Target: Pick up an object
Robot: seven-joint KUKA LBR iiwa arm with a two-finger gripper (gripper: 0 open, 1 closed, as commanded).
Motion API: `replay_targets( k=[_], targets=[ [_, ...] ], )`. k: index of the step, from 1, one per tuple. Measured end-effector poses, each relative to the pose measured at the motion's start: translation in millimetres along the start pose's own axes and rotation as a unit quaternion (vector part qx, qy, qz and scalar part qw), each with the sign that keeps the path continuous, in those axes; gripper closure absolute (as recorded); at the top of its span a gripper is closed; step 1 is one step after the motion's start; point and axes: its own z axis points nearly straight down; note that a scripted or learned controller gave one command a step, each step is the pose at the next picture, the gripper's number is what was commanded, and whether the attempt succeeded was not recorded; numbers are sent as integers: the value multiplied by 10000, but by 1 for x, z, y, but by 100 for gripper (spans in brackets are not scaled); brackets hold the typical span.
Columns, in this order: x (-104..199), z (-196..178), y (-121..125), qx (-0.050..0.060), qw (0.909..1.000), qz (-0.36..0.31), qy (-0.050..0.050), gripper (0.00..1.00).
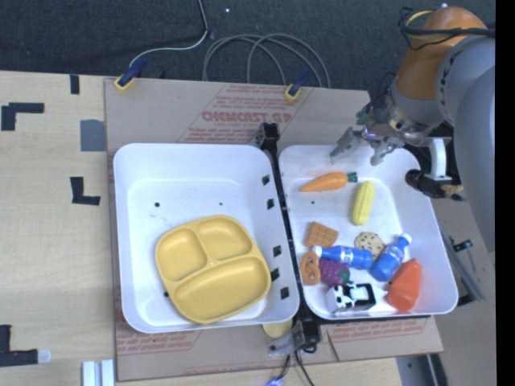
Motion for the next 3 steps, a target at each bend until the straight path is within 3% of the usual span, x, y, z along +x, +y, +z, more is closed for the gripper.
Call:
replay_targets(
  k=[1, 2, 3],
  targets=[
    [-75, 47, -45, 67, 10000, 38, -3, 0],
    [-38, 88, -68, 17, 10000, -6, -13, 0],
    [-40, 74, -66, -2, 10000, -2, -20, 100]
  ],
)
